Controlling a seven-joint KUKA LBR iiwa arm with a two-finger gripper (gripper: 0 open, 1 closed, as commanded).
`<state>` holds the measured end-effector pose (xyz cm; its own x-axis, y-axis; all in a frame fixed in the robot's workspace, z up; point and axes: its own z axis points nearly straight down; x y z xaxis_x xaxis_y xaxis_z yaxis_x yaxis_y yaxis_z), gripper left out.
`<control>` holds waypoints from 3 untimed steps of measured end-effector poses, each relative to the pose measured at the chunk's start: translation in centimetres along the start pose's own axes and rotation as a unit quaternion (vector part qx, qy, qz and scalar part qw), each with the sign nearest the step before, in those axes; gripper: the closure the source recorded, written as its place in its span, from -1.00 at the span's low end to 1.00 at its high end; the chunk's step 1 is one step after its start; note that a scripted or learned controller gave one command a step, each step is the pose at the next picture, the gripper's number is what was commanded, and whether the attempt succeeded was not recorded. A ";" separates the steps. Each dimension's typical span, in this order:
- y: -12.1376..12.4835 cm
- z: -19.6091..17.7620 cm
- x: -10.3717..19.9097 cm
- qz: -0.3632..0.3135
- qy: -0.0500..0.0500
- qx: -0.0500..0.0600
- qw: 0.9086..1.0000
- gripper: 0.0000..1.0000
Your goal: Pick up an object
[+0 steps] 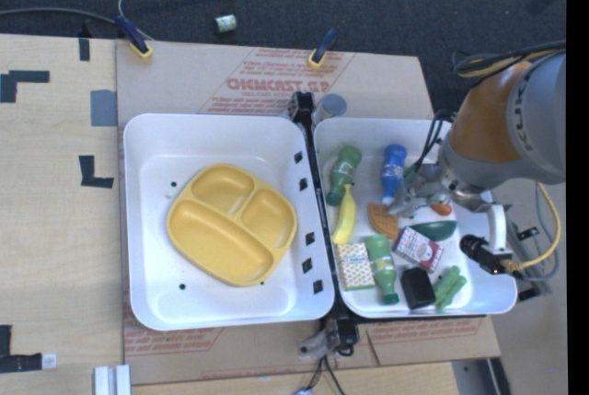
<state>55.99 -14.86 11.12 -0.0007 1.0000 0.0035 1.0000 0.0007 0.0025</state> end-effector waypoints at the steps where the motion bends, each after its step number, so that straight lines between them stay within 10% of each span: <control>1: 7.0 2.6 2.7 -0.001 -0.002 0.000 1.000 1.00; 3: 10.8 -13.2 13.0 -0.001 -0.001 0.001 1.000 1.00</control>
<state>66.73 -1.90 24.44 -0.0031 1.0000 0.0005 1.0000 0.0031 0.0011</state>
